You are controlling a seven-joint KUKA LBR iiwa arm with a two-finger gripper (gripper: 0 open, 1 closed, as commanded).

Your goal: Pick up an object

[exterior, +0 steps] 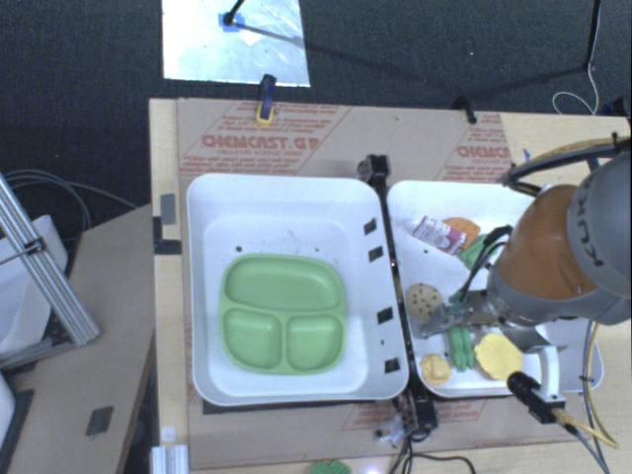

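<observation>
I see my tool [441, 321] low beside a perforated tan disc [423, 299], near a green pod-shaped toy [460, 345]; grip state, can't tell.

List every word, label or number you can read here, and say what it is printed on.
"CHEMCAST GP": red print on the brown sheet behind the left bin.
Red print again on the sheet's right part, slanted, too blurred to read.
Packet in the right bin: label too small to read.
</observation>
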